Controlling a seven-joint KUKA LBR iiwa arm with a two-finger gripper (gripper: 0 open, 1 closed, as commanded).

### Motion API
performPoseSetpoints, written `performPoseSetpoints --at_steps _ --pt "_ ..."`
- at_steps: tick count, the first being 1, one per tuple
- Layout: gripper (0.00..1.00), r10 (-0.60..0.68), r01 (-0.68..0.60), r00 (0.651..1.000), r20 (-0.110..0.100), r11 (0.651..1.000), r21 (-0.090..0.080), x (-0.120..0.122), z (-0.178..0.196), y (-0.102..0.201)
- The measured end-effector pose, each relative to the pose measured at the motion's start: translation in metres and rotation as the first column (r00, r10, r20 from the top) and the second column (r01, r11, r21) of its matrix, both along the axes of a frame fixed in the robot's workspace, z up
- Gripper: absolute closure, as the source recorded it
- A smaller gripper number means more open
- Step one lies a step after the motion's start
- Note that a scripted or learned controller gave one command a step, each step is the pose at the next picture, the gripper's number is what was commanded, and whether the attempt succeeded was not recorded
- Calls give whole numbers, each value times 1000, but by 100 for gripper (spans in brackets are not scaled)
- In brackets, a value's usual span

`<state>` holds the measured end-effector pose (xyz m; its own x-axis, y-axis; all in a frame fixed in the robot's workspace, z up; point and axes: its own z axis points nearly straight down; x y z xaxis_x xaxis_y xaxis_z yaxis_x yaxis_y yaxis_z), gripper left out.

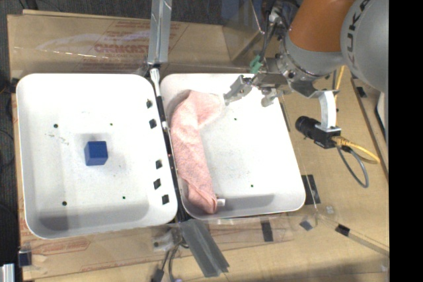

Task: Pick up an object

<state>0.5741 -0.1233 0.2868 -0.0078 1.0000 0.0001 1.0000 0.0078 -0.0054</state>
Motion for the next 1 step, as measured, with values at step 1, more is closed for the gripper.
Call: performPoseSetpoints --at_steps 1 --pt "0 66 -66 998 3 998 0 34 46 57"
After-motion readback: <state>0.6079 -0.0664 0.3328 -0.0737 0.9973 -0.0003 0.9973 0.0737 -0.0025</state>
